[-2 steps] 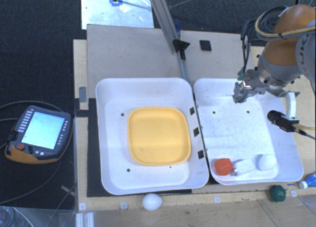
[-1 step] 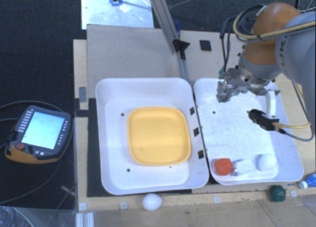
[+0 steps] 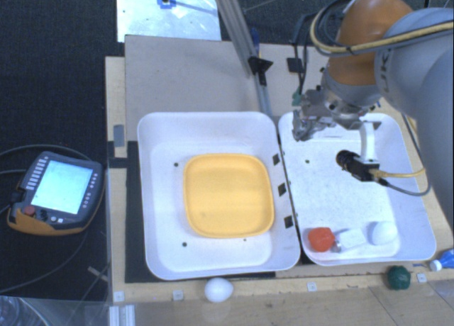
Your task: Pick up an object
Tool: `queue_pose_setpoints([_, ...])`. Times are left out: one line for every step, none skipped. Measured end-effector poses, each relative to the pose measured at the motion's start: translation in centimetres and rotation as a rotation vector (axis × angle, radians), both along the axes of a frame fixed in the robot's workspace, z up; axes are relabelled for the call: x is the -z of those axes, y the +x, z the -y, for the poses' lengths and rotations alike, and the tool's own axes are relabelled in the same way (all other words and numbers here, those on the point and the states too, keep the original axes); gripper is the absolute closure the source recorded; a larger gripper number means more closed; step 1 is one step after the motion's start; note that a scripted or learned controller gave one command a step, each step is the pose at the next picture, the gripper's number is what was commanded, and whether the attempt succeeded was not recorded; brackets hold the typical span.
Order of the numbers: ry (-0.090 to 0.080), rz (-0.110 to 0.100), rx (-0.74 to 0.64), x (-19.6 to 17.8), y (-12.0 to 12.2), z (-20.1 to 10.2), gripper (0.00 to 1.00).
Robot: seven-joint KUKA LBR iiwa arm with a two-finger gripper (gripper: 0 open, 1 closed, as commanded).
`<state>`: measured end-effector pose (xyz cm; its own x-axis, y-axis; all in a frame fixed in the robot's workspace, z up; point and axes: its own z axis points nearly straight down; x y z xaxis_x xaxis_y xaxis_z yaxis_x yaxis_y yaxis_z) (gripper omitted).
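Overhead, the grey arm [image 3: 418,55] reaches in over the right bin [image 3: 404,176], its orange band bulging above the wrist. The jaws [image 3: 306,127] hang over that bin's far left corner, pointing down; whether they stand wide or narrow cannot be told, and nothing shows between them. Left of the right bin sits the left bin [image 3: 159,197], carrying a yellow plate [image 3: 228,194]. Along the right bin's near wall lie a white ball [image 3: 384,233], a white block [image 3: 351,239] and a red object [image 3: 320,239]. No writing is legible.
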<state>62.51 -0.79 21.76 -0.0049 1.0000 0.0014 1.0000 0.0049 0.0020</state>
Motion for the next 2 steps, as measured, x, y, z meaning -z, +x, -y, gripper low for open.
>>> queue_pose_setpoints([0.000, 0.000, 0.000, -1.3, 0.0, -4.9, 1.00])
queue_pose_setpoints([0.000, -0.002, 0.000, -0.4, 0.9, -10.1, 1.00])
